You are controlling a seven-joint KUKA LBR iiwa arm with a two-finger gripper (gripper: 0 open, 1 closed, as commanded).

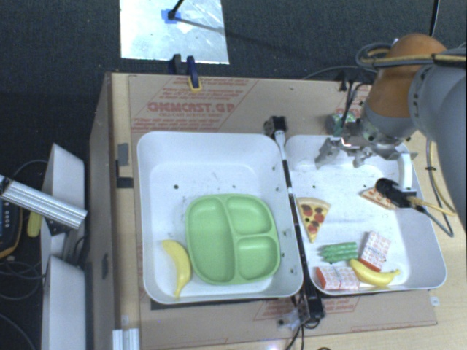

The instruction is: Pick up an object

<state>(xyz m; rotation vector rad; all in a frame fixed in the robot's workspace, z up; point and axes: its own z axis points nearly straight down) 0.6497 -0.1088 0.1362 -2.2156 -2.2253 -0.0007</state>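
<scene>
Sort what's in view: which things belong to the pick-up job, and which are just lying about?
Job: gripper; right bin with pizza slice, beans, upper carton, lower carton, right banana; left bin with plate, left banana.
Lying about: foil sheet, clamp, metal bar.

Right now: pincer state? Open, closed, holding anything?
Pincer: open, with nothing between its fingers.
</scene>
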